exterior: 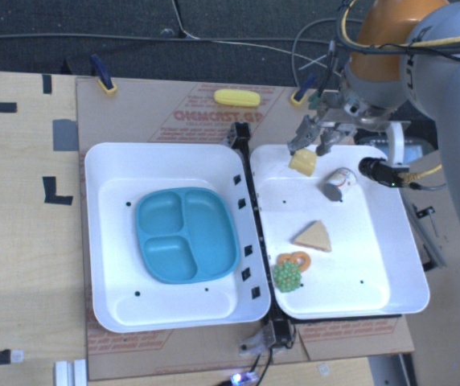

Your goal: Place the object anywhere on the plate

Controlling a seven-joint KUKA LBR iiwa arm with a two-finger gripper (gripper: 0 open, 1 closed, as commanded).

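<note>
The gripper (314, 140) hangs with its fingers spread, a yellow block (302, 162) just below them. The blue plate (187, 235) lies well off to its left

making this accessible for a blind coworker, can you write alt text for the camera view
A robot gripper hangs over the far edge of the right white bin, just above a yellow block. That bin also holds a tan wedge, a green ball and a small can; the left bin holds a blue divided plate.
</note>
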